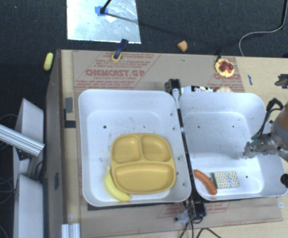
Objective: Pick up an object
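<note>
Arm enters from the right; gripper [252, 149] sits low over the right bin [223, 105], near that bin's right wall, well apart from all candidate objects. Its end is too small and dark to resolve, so I cannot tell its state; nothing is visibly held. Pickable items in the right bin lie along the front wall: an orange hot dog toy [205, 181] and, just beside it, a small patterned block [226, 179], likely resting there because the floor curves up to the rim. Left bin [124, 108] holds a yellow divided plate [143, 162] with a banana [114, 186] tucked against its front-left edge, partly wedged toward the bin wall, which I judge a harder grasp. Legible writing: red "CHEMCAST GP" printed on the brown board [114, 66] under the bins. The smaller lines of print there are unreadable.
</note>
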{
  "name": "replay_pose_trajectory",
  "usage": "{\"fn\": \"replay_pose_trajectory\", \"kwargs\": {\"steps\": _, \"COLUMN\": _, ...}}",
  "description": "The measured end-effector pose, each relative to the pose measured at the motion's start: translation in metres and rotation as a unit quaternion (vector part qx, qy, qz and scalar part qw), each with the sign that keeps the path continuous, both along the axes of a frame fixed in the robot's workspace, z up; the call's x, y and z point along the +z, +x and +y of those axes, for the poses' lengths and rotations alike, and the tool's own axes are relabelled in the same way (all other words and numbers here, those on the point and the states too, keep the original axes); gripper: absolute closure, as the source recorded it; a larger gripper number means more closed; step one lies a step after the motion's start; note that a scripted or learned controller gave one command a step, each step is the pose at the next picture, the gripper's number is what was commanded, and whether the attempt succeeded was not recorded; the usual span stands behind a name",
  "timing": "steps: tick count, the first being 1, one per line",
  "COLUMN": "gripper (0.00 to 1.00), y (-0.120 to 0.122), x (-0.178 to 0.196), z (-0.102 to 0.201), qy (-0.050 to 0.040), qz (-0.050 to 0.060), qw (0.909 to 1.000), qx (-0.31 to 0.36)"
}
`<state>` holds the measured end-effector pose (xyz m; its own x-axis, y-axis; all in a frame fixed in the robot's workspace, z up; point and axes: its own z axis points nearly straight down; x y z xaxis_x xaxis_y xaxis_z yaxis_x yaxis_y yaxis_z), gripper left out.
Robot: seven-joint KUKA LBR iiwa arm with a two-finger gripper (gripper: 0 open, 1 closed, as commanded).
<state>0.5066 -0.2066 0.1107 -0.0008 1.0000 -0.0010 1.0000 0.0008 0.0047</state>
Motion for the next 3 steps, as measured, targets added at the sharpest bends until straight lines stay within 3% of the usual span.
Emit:
{"fn": "replay_pose_trajectory", "kwargs": {"steps": 1, "gripper": 1.0, "y": -0.019, "x": 0.097, "z": 0.059, "qy": 0.0001, "qz": 0.0, "qw": 1.0, "qx": 0.001}}
{"fn": "replay_pose_trajectory", "kwargs": {"steps": 2, "gripper": 1.0, "y": -0.019, "x": 0.084, "z": 0.122, "qy": 0.0008, "qz": 0.001, "qw": 1.0, "qx": 0.001}}
{"fn": "replay_pose_trajectory", "kwargs": {"steps": 3, "gripper": 1.0, "y": 0.025, "x": 0.113, "z": 0.206, "qy": 0.0011, "qz": 0.002, "qw": 1.0, "qx": 0.002}}
